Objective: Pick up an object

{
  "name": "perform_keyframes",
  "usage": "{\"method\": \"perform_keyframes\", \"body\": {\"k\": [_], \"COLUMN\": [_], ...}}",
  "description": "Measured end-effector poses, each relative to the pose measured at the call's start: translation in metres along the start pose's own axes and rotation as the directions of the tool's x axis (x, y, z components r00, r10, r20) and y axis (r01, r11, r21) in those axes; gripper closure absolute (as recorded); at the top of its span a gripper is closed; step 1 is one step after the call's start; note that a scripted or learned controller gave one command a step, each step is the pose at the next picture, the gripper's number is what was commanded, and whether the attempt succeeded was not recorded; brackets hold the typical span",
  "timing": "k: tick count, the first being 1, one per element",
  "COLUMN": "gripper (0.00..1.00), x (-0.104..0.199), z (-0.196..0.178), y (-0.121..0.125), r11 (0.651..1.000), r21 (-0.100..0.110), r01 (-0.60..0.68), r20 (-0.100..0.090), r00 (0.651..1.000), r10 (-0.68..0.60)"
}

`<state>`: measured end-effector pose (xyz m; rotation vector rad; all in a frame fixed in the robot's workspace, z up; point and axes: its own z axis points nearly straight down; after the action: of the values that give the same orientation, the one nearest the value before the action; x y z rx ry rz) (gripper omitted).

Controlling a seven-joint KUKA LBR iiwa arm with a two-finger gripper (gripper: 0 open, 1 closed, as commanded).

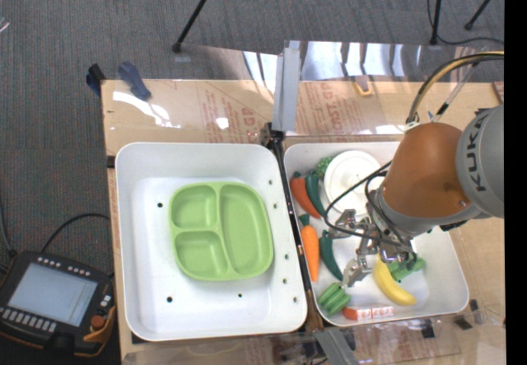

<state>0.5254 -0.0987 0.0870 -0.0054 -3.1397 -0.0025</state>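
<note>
Pincer point(368, 260) hangs low in the right bin point(457, 289), just beside the banana point(392, 284), likely lined up to grab it; nothing sits between its fingers, and whether it's released or clenched I can't tell. Carrots point(310, 250) and green veg crowd the bin's left side. Green divided plate point(221, 231) sits alone in the left bin point(136, 190), probably the drop spot.

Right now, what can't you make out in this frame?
- Camera view: white plate, right part hidden by the arm's orange band.
- Gripper fingers over the banana: too small and cluttered to judge.
- Green toys at the right bin's top left overlap; shapes unclear.
</note>
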Motion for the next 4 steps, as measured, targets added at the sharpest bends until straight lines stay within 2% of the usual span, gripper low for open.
{"method": "perform_keyframes", "body": {"k": [1,2,3,4], "gripper": [1.0,1.0,0.0,0.0], "x": [-0.003,-0.057,-0.057,-0.083], "z": [-0.013,-0.001,-0.001,-0.001], "y": [0.001,0.017,0.017,0.02], "r11": [1.0,0.991,0.991,0.999], "r21": [0.001,0.001,0.0,0.001], "r01": [0.008,-0.137,-0.135,-0.05], "r20": [0.005,0.005,0.004,0.004], "r00": [1.0,0.991,0.991,0.999], "r10": [-0.008,0.137,0.135,0.05]}}
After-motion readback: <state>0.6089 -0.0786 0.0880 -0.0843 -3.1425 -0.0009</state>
